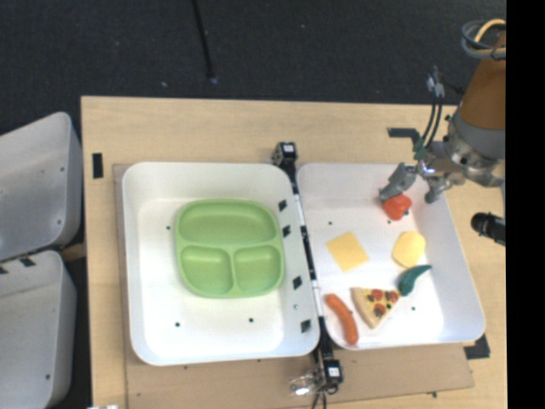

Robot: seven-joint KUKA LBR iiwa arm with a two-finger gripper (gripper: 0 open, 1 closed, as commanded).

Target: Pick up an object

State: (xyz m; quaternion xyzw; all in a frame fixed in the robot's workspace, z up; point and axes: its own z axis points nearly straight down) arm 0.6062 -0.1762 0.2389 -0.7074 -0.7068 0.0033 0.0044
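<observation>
Gripper (pixel 415 186) spread, grey fingers (pixel 397 182) splayed to either side, nothing pinched between them. Hovering at far edge of right bin (pixel 456 254), directly over small red toy (pixel 397 206), possibly a tomato or pepper: rounded, glossy, lying loose on white floor just under the near fingertip. Contact not discernible.

Step in hand, by judgement: approach and line-up, grasp not yet made. Next move likely calls for centring on the red piece, dropping, then closing; small round shape apt to roll or squirt out.

Nearby in same bin: cheese slice (pixel 347 251), yellow lump (pixel 409 248), green pepper (pixel 414 278), pizza wedge (pixel 375 304), sausage (pixel 342 318). Left bin (pixel 145 331): green divided plate (pixel 229 248).
</observation>
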